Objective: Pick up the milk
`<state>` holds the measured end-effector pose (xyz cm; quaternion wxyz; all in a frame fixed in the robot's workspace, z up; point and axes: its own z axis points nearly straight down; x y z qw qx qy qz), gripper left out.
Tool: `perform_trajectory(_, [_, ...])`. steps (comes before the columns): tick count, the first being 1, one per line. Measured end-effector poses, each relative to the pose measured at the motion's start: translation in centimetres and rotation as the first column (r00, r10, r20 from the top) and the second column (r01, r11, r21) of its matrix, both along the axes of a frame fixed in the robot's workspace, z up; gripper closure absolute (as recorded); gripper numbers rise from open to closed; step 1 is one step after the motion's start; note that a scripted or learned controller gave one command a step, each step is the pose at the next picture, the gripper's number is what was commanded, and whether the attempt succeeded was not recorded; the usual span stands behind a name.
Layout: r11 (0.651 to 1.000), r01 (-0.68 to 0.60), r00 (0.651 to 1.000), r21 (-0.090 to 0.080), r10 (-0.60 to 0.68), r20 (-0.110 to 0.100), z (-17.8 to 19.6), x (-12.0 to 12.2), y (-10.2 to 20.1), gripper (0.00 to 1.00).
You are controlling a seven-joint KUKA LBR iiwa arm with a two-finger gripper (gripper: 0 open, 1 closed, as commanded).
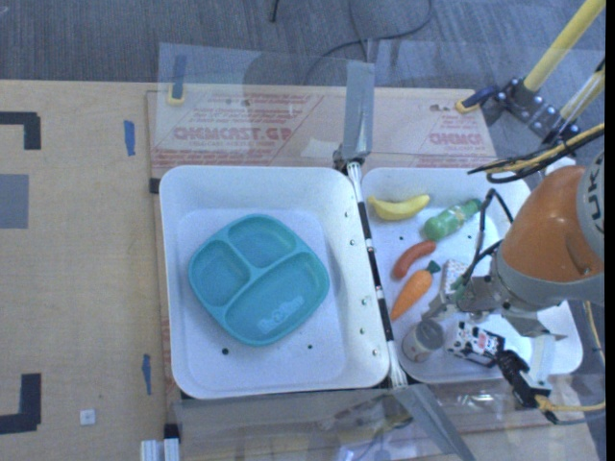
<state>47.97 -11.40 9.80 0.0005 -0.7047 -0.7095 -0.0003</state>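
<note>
Camera view from above the worktop [77,286]. Left bin [183,353] holds a teal divided plate [258,279]. Right bin [384,192] holds a banana [399,206], green bottle [449,221], sausage [413,258] and carrot [413,292]. The pincer [459,320] hangs at lower right; its state cannot be told. The milk cannot be identified.

Even bright overhead light, soft faint shadows, mild glare on the clear sheet [288,113], slightly soft focus throughout
</note>
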Motion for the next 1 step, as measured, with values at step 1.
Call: perform_trajectory(1, [1.000,0.004,1.000,0.001,-0.004,-0.003,0.66,-0.05,-0.13,1.00])
